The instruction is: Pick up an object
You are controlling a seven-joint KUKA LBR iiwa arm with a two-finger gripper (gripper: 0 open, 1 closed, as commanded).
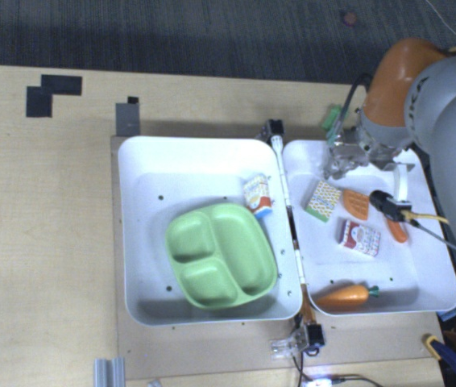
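Crowding is your main worry here. The gripper [341, 166] hangs over the far end of the right bin [421, 274], and from this slant you cannot tell whether the claw is released or clenched. Nothing shows in its grasp.

The green-checked packet [322, 201] lies just below the gripper in the view and looks the likeliest thing to pick, so take it as your landmark. An orange ridged piece [356, 205] sits just to its right, nearly touching. A red-and-white box [359, 238] lies near it, below and to the right. A carrot [343, 297] rests well below it against the near wall. Left of the packet, across the wall between the bins, the left bin [143, 216] holds a green divided plate [220, 255] and a small snack packet [257, 193].

The packet lies flat, so a straight descent may close on nothing or merely slide it along the floor. If the claw comes down slightly to the right, you could catch the orange piece too, or knock it aside. The packet also sits close to the dividing wall, so a drift to the left risks clipping that wall.
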